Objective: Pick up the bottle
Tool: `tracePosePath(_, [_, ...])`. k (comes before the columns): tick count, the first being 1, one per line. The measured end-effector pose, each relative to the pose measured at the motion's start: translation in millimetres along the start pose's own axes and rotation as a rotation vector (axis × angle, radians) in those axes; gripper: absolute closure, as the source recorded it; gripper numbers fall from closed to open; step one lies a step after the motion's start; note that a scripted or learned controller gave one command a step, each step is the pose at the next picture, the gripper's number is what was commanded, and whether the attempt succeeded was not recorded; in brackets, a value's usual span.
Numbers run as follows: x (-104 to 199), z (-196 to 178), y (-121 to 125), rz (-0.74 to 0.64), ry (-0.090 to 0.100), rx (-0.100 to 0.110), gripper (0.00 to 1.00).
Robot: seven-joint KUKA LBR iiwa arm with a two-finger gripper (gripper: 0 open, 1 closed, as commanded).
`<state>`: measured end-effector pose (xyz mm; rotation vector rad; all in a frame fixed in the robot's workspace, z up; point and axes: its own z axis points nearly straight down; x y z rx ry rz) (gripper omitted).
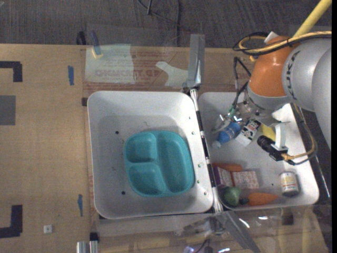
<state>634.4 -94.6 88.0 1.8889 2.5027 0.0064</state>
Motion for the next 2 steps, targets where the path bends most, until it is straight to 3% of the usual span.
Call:
tracePosePath(1, [-3, -13, 1, 0.004, -0.005, -0.007, 1.00])
tracePosePath(2, [54, -153, 28, 0.022, 0.001, 0.003, 1.00])
